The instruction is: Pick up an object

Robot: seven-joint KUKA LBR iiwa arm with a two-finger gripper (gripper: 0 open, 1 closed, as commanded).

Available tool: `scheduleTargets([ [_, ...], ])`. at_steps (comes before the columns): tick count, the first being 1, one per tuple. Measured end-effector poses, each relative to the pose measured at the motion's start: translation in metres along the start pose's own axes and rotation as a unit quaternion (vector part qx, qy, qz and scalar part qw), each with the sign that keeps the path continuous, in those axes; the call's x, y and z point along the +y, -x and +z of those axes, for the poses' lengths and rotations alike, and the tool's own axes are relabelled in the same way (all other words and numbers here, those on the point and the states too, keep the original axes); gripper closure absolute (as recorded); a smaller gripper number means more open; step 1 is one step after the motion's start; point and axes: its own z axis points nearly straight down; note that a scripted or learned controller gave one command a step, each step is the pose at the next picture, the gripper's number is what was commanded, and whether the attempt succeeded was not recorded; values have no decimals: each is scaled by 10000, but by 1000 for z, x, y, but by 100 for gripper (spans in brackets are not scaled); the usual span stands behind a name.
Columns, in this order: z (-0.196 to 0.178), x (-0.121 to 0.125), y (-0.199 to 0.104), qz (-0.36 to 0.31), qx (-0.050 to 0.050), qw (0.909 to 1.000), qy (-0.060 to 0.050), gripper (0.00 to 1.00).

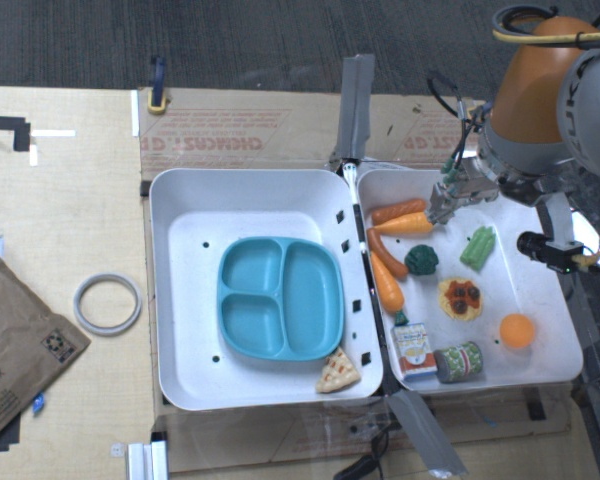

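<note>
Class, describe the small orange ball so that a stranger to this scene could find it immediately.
Start at the right-hand shallow white bin, the one crowded with toy food. Look to its near right corner, beside the small green-labelled can. There lies the small round orange ball, the only plain sphere; the long orange toy carrots across the bin are tapered.
</note>
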Motion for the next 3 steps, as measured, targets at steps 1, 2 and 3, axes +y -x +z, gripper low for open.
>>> scheduleTargets([
  [1,1,0,0,-1,-1,10000,-6,0],
  [2,74,-72,8,-776,10,9970,-13,0],
  [3,94,-81,48,-337,-19,9994,56,0],
])
